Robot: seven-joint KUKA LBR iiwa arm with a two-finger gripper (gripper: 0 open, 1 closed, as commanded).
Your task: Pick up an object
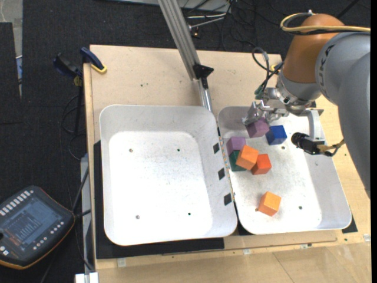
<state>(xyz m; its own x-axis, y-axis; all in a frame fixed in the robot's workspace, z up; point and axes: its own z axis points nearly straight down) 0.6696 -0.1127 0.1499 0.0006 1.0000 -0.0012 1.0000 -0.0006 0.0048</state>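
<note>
Camera view has the arm coming in from 3 o'clock, with the gripper [260, 118] hanging over the top end of the right bin [330, 208]. From what I can see, a purple block [257, 128] is pinched between its fingers and looks lifted a bit off the bin floor, so I'd say the grab itself is basically done. Lifting it properly clear is what's left. Just beside it at 3 o'clock sits a blue cube [275, 135]. Down at 6 o'clock from the gripper there's a little pile: another purple block [237, 143], a green one [234, 160] and two orange ones [248, 155] touching each other. One more orange cube [270, 203] sits alone further down toward 6. The left bin [118, 119] isn't involved.
</note>
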